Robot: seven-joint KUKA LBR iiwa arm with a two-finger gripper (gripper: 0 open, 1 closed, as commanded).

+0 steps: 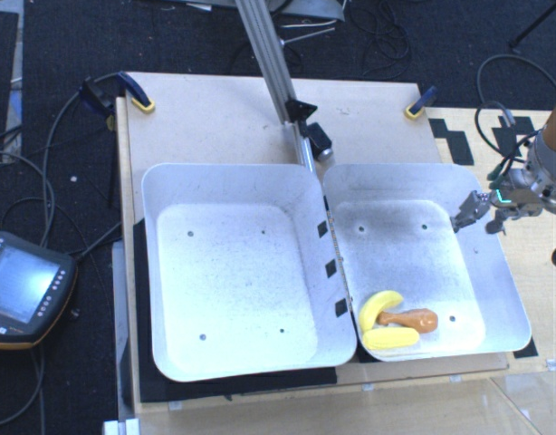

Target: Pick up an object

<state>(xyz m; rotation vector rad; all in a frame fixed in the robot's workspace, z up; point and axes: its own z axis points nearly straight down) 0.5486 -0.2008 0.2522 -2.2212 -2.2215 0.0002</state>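
Observation:
In the right bin (495, 279), near its front left corner, lies a small cluster. It is made of a curved yellow banana (378, 305), a second yellow piece (390, 339) and an orange-brown drumstick-shaped toy (414, 319) between them, all touching. My gripper (480, 217) hangs over the far right rim of that bin, well back and to the right of the cluster. Its two dark fingers stand apart, open, with nothing between them.
The left bin (160, 243) lies beside the right one, their rims meeting at the middle. A slanted metal pole (273, 71) with a clamp rises from behind the bins. A handheld pendant (20, 288) and cables lie on the floor at left.

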